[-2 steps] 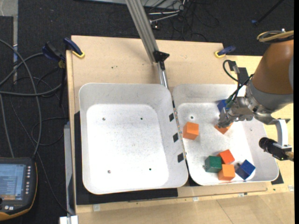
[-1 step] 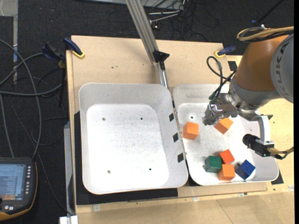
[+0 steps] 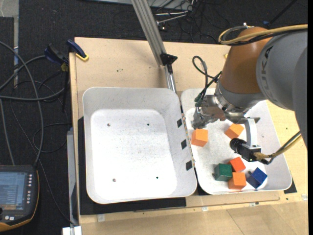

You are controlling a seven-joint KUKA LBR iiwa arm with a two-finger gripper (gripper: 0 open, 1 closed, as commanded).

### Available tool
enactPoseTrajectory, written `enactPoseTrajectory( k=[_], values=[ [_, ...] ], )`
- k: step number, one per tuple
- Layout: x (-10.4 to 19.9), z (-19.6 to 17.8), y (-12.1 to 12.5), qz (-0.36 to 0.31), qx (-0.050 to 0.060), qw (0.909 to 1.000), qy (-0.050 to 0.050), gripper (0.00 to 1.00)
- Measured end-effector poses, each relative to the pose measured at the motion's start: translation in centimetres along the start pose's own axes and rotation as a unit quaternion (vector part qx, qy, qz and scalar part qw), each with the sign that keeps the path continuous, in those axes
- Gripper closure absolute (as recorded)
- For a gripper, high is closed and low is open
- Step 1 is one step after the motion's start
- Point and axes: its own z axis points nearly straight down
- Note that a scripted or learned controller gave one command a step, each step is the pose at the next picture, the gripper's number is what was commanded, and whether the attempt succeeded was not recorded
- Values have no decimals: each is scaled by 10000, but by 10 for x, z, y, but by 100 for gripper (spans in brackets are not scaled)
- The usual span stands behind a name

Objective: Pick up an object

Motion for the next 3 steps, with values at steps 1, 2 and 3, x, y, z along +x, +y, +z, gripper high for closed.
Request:
enactPoseTrajectory(
  k=[1, 2, 3],
  values=[
    [49, -9, 23, 5, -14, 10000, 0, 100],
    [101, -22, 36, 5, -15, 10000, 3, 100],
    [97, -21, 35, 31, 3, 10000, -12, 0]
  ],
)
